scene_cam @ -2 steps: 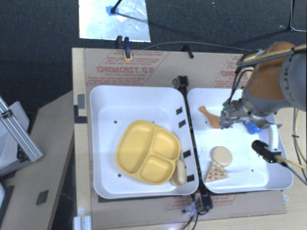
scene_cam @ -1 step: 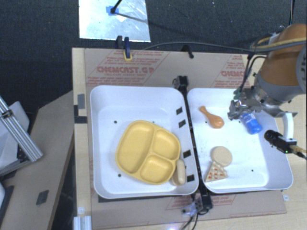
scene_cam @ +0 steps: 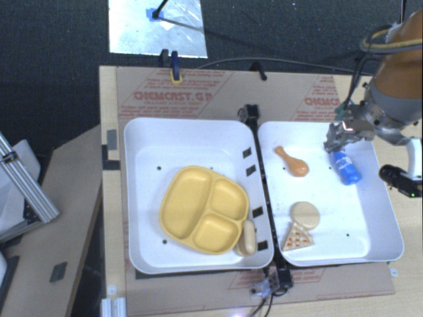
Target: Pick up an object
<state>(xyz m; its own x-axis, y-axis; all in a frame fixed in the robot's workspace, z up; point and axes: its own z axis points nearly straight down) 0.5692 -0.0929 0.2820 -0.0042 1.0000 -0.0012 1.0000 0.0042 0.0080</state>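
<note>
Bottle (scene_cam: 345, 167), blue and small, is lying in the right bin (scene_cam: 377, 243) at about two o'clock from that bin's middle, and it is the likeliest target, since the gripper (scene_cam: 341, 136) is hanging just above its upper end. Whether the jaws are wide or narrow I cannot tell, as the metal there is blurring together; nothing is visibly sitting between them. To do this step well, I judge the arm should be lining its jaws across the bottle's short width rather than along its length, coming straight down over the middle of the body, and closing only once both sides are bracketed, because a round bottle lying down will be rolling away from a glancing touch. The bin wall at three o'clock is leaving little room, so the descent should be staying clear of it. Counting what is lying about: two white bins are sitting side by side on the surface; the right one is holding four things, namely one bottle, one drumstick (scene_cam: 293, 162) toward eleven o'clock, one round biscuit (scene_cam: 305, 214) toward six o'clock, and one pizza slice (scene_cam: 297, 238) just below it. The left bin (scene_cam: 149, 144) is holding two things: one yellow tray (scene_cam: 201, 209) with three compartments, and one bread roll (scene_cam: 247, 238) touching its five o'clock corner.
</note>
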